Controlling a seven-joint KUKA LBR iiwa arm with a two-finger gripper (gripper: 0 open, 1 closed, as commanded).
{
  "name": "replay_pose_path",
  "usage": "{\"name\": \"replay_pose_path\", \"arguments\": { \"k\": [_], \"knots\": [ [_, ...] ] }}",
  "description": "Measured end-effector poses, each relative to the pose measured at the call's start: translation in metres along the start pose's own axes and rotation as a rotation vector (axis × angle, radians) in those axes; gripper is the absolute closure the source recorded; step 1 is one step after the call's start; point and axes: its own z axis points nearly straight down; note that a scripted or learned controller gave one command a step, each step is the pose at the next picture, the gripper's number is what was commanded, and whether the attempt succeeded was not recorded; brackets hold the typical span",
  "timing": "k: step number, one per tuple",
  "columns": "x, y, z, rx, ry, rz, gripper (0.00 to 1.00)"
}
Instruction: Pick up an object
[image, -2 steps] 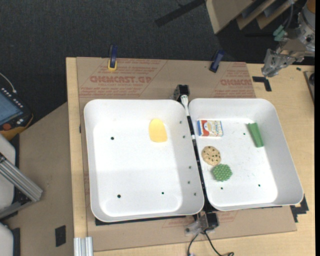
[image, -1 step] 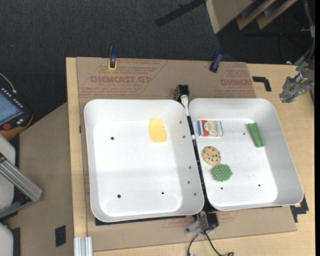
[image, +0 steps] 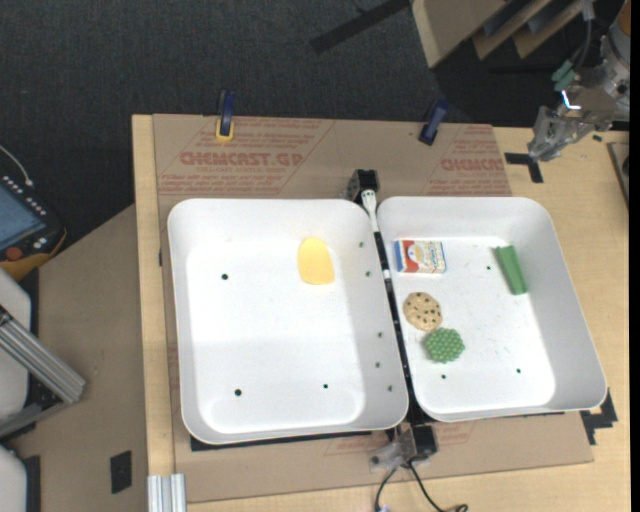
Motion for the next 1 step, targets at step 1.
{"name": "replay_pose_path", "arguments": {
  "k": [1],
  "knots": [
    [-0.0522,-0.0502,0.0470,0.013,0.001,0.011,1.00]
  ]
}}
